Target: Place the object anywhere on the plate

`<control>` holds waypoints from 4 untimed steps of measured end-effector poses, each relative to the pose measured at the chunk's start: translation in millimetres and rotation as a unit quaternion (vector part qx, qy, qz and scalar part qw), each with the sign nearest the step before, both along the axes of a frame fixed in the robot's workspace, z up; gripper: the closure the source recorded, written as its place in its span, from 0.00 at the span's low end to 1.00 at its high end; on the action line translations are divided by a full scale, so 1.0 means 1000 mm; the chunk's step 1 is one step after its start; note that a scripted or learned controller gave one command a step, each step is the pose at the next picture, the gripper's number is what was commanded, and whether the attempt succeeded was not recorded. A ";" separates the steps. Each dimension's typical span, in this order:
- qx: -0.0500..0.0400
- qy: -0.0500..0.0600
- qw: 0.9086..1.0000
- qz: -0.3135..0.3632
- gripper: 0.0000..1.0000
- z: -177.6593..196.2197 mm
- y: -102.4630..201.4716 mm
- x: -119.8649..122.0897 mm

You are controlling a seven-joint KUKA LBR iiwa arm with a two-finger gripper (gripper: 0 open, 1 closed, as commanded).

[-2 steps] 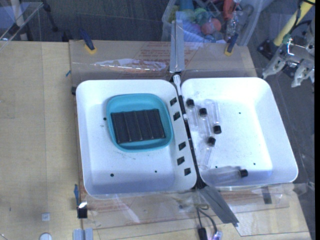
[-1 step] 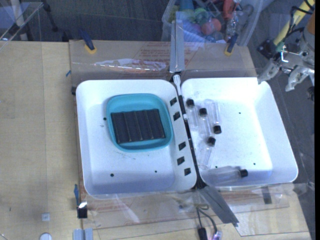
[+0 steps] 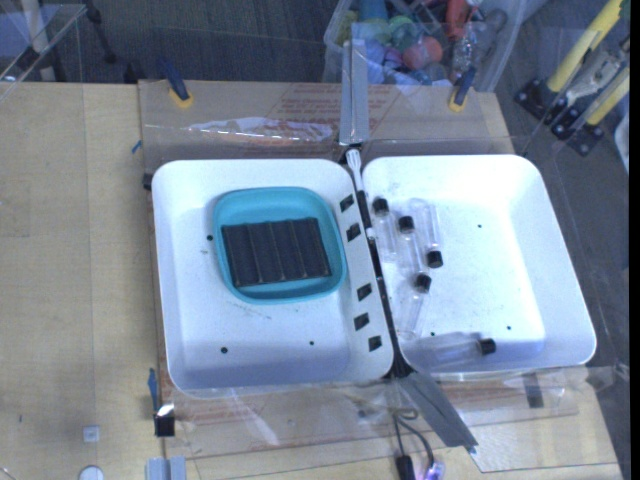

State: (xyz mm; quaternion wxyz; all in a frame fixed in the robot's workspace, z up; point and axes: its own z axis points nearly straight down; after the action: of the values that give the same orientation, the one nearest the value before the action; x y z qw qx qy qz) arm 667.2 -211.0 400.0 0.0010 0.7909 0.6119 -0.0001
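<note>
A teal plate (image 3: 272, 199) with rounded corners lies in the left bin (image 3: 185, 318). On it rests a dark ribbed rectangular slab (image 3: 275, 251), covering most of the plate's floor. In the right bin (image 3: 520, 268) lie several clear tubes with black caps: three grouped near the divider (image 3: 405, 224), (image 3: 434, 258), (image 3: 422, 282), and one lying alone by the front wall (image 3: 462, 348).
A ridge with black tabs (image 3: 362, 290) separates the two bins. A clear box of coloured toys (image 3: 430, 18) stands behind them. Blue clamps (image 3: 178, 92) (image 3: 462, 90) hold a plastic sheet at the back. Yellow and black gear (image 3: 585, 63) sits at the far right.
</note>
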 end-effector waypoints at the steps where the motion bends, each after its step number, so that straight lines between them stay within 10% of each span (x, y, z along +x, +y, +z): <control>1: 0.001 0.001 0.997 0.074 0.00 -0.106 0.012 0.000; 2: 0.001 0.001 0.959 0.284 0.00 -0.137 0.015 0.000; 3: 0.000 -0.001 0.962 0.272 0.00 -0.140 -0.012 0.000; 4: -0.001 -0.001 0.967 0.254 0.00 -0.039 -0.013 0.000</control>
State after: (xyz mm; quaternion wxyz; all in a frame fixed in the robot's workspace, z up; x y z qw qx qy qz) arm 667.2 -223.9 360.8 0.0022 0.6096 0.7927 0.0005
